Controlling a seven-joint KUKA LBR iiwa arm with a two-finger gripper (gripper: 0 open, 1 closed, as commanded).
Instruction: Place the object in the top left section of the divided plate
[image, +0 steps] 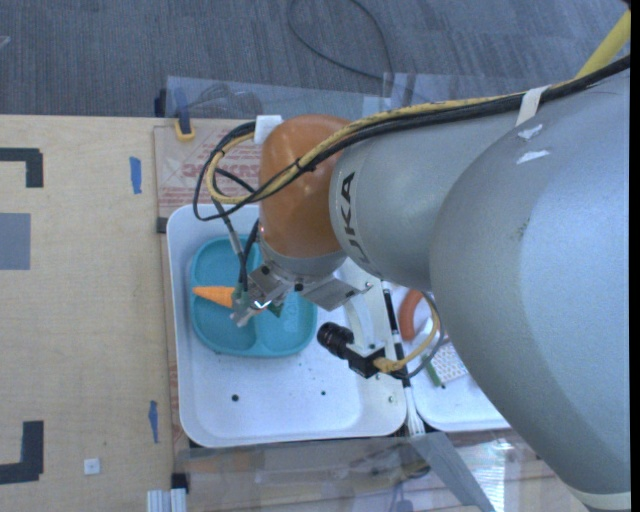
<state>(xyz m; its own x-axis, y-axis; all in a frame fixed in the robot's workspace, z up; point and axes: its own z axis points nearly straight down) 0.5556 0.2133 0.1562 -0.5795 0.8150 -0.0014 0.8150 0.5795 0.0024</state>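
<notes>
A blue divided plate (222, 300) lies in the left white bin (270, 410). An orange carrot-shaped object (212, 295) rests across the plate's left part, near the divider between its sections, pointed end to the left. My gripper (247, 305) hangs over the plate's middle, right at the carrot's thick right end. The arm's orange band and grey body cover the plate's upper right part. Whether the carrot lies between the fingertips or just beside them is not clear from this angle.
The right bin (455, 405) holds a reddish sausage-like item (410, 312) and a patterned piece (450, 365), mostly under the arm. A black cable fitting (345, 345) hangs below the wrist. Bare white floor of the left bin lies below the plate. A tan board lies left of the bins.
</notes>
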